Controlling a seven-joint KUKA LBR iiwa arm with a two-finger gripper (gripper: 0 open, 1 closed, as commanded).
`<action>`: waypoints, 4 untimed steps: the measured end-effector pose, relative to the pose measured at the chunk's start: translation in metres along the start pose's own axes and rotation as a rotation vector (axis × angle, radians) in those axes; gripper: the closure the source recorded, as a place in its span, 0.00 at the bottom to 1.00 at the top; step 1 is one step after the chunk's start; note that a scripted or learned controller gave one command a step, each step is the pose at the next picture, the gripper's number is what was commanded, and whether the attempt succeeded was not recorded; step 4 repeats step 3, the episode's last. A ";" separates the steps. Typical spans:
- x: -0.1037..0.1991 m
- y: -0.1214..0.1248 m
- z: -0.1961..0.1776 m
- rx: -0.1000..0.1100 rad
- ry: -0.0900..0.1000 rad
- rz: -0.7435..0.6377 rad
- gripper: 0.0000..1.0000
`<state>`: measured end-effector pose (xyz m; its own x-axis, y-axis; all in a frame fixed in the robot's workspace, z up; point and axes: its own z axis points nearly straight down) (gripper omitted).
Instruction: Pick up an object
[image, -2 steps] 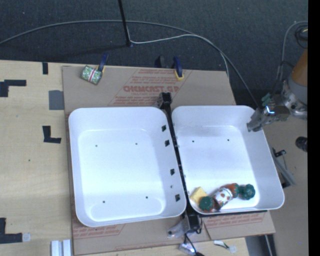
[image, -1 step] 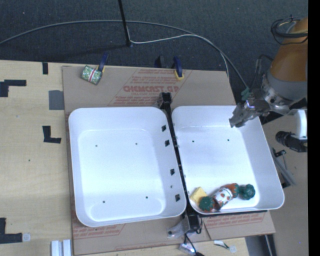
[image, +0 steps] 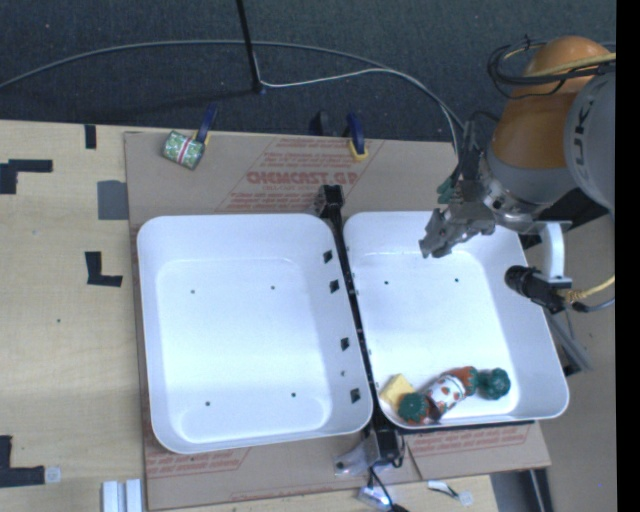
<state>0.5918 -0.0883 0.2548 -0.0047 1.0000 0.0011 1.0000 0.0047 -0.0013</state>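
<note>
The arm's pincer (image: 440, 243) hangs over the far end of the right bin (image: 520, 330), well apart from the only pickable things in sight. Whether it is open or closed cannot be told from this angle, and nothing shows in its grip. The objects lie bunched in the near corner of that bin: a yellow block (image: 396, 388), a green ball (image: 412, 406), a red-and-white toy (image: 447, 392) and a dark green lump (image: 492, 382), each touching or just beside its neighbour, the row pressed close to the near wall. The left bin (image: 160, 330) sits alongside on the table (image: 60, 330).

The task looks barely begun, with the whole reach to the cluster not yet made. The risks lie in that corner. Tightly packed pieces leave little room for a clean descent, so the pincer could land on two at once or nudge one aside. The rounded shapes may roll or squirt free under a squeeze. The sloping bin wall could foul the approach and cut it short
</note>
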 end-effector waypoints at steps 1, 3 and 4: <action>0.057 0.012 0.015 0.000 0.000 0.000 1.00; 0.153 0.038 0.039 0.000 0.000 0.001 1.00; 0.153 0.038 0.039 0.000 0.000 0.001 1.00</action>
